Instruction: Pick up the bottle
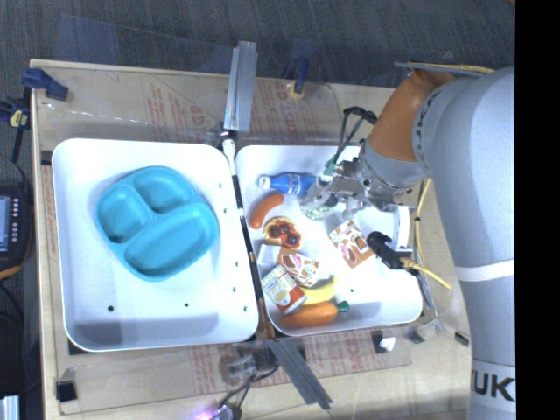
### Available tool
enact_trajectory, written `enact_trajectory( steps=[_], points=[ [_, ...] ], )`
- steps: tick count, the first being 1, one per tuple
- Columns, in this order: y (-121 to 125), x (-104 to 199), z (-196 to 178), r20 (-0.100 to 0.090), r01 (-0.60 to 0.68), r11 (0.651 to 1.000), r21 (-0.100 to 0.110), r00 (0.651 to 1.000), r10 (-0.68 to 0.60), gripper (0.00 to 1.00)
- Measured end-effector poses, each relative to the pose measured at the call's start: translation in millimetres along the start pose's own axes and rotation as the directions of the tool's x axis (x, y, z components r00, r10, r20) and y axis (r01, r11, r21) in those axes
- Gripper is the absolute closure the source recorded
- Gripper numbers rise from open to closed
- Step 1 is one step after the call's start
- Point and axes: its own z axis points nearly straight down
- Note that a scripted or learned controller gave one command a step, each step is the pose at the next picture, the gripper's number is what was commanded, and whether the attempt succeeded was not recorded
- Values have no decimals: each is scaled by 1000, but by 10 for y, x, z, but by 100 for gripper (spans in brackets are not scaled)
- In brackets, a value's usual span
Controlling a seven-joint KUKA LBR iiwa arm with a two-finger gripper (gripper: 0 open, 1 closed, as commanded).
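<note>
The bottle [289, 183], with a blue label and a clear body, lies on its side near the back of the right bin [398, 300]. Its clear end points right, toward the gripper. My gripper [333, 189] reaches in from the right and hangs low over the bin, directly at the bottle's right end. From above, the wrist hides the point where the gripper and the bottle meet. The bottle appears to rest on the bin floor.
Just in front of the bottle lie a sausage [266, 208] and a pizza slice [283, 232]. A small carton [350, 243] sits under the wrist. A banana [320, 288], a carrot [308, 315] and small packets crowd the bin's front. The left bin holds a blue divided plate [157, 220].
</note>
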Motion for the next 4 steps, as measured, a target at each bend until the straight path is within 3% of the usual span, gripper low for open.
enact_trajectory(
  steps=[1, 2, 3, 4],
  points=[
    [451, 246, 318, 0, 72, 997, 0, 997, -72, 0],
    [452, 270, 219, 0, 81, 997, 2, 997, -81, 100],
    [462, 553, -1085, 1, 129, 992, -5, 992, -129, 100],
    [421, 711, -1068, 0, 231, 973, 2, 973, -231, 100]
  ],
)
